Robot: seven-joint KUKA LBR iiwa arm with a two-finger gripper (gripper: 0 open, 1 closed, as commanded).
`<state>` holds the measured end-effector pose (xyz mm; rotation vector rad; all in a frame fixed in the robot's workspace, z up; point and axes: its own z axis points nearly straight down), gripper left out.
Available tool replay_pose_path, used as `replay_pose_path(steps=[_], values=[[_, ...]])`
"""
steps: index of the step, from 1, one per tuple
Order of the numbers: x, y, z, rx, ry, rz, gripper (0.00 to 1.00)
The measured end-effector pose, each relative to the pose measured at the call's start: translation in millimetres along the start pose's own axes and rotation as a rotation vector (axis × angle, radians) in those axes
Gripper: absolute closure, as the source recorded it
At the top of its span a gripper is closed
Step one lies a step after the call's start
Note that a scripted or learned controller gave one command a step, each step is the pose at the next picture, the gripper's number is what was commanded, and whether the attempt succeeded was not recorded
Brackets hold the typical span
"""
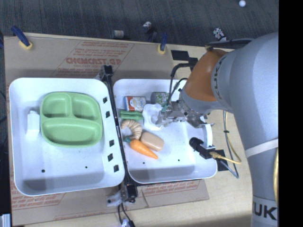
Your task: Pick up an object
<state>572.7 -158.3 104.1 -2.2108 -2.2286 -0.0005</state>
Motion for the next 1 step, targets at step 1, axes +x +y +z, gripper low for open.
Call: replay_pose_path(steps=[1], values=[[-41.6, -80.3, -139.1, -0.004, -0.005, 0.004, 1.00]])
